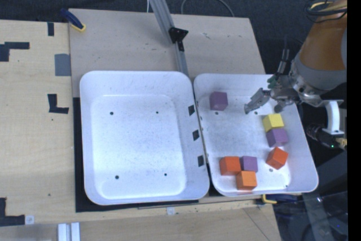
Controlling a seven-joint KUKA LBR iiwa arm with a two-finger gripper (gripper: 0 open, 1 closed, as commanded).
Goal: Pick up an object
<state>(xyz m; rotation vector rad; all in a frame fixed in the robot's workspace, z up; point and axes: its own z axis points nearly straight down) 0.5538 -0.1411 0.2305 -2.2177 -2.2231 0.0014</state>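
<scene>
The right bin (304,147) has seven blocks; the pincer (260,102) hangs open, holding nothing; the yellow block (273,121) sits just below it; the purple block (218,100) left, with bare floor between.

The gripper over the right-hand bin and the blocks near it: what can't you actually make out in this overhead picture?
- Gripper: small and blurred in the camera view, so nothing is seen between its tips.
- Arm: cut off by the right edge; its base is out of frame.
- Purple block: partly hidden by the orange block in front.
- Specks on the left bin: too small to identify.
</scene>
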